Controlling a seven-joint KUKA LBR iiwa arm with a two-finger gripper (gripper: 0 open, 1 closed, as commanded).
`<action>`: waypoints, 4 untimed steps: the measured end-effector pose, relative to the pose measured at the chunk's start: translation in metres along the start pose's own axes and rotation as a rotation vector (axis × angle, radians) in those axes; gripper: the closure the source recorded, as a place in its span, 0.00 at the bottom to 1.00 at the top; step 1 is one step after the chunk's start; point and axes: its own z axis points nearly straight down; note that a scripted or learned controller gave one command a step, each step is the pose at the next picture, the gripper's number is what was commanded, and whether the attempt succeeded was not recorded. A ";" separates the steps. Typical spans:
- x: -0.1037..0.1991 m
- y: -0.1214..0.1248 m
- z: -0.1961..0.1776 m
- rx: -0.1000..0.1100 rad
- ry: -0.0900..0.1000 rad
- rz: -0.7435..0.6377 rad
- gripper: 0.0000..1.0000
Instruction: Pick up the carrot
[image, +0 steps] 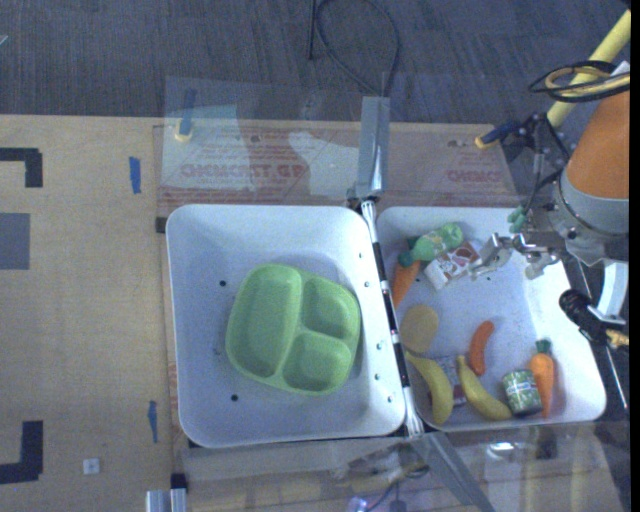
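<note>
Carrot, orange tapered plastic with green top (542, 372), lies well below my gripper (497, 256), whose opening I cannot tell; descend centred, squarely across its width.

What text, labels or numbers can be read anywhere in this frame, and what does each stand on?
Nothing is fully legible.
Clear panel behind the left bin: large red lettering, seemingly mirrored and washed out; not readable.
Panel section behind the right bin: a shorter strip of the same red print, also unreadable.
Small white and red packet in the right bin: printing too small to read.
Green can: label too blurred to read.
</note>
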 end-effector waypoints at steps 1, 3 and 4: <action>-0.061 -0.054 0.051 0.000 -0.001 0.097 0.00; -0.083 -0.080 0.125 -0.004 0.000 0.110 1.00; -0.053 -0.045 0.037 -0.001 -0.002 0.273 1.00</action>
